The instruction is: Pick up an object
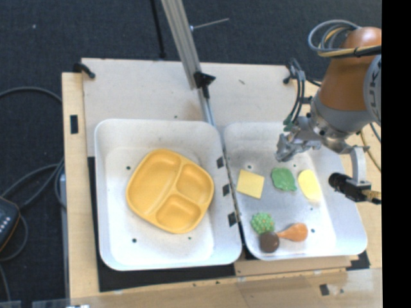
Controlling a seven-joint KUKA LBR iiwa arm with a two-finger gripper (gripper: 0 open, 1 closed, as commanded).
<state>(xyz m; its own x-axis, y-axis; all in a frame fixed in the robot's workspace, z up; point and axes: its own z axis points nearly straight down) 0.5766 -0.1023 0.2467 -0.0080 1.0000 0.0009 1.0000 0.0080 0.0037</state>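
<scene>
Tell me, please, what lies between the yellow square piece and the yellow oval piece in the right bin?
In the camera view, the flat green leafy piece lies between the yellow square piece and the yellow oval piece.

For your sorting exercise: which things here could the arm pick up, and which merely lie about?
Job: gripper; yellow square; green leaf; yellow oval; broccoli; drumstick.
Lying about: yellow tray; metal pole.

The arm [347,85] enters from the frame's upper right, orange band uppermost, grey wrist angled down and left. Its gripper [286,147] hangs at right of centre, pointing downward.
</scene>
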